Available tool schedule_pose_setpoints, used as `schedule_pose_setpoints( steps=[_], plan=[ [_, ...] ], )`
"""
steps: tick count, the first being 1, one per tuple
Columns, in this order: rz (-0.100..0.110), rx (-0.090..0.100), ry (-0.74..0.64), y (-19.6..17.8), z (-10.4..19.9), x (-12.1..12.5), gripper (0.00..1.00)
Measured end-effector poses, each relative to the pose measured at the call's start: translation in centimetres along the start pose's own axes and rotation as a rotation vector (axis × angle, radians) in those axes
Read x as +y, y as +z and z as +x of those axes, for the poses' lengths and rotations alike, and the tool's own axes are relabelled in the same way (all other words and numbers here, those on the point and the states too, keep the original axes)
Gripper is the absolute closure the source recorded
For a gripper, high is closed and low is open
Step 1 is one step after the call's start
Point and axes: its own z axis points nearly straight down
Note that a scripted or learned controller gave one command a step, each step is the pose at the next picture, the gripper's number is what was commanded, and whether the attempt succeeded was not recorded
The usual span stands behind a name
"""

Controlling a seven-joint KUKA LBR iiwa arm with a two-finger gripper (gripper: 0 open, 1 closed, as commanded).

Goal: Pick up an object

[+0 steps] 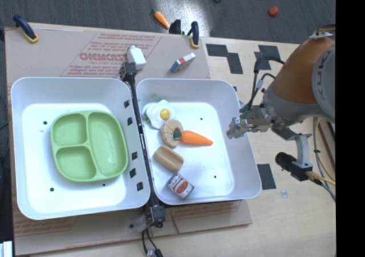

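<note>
The right bin (228,93) holds a toy fried egg (158,113), a round tan bread piece (170,132), an orange carrot (195,138), a tan bread loaf (168,158) and a small red and white can (179,186). My gripper (235,128) hovers at the right bin's right rim, to the right of the carrot and apart from every object. Nothing shows between its fingers.
The left bin (23,102) bears a green three-compartment plate (89,145). A small red, white and blue block (182,63) lies on the cardboard behind the bins. Clamps (25,28) grip the board's back edge. Small toys (161,19) lie scattered on the floor beyond.
</note>
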Motion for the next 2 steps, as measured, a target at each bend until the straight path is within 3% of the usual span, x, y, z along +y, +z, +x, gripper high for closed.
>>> schedule_pose_setpoints(
  steps=[1,2],
  plan=[
    [-0.001,0.000,0.001,1.3,0.0,8.6,1.00],
    [-0.001,-0.002,-0.006,0.3,0.0,8.7,1.00]
  ],
)
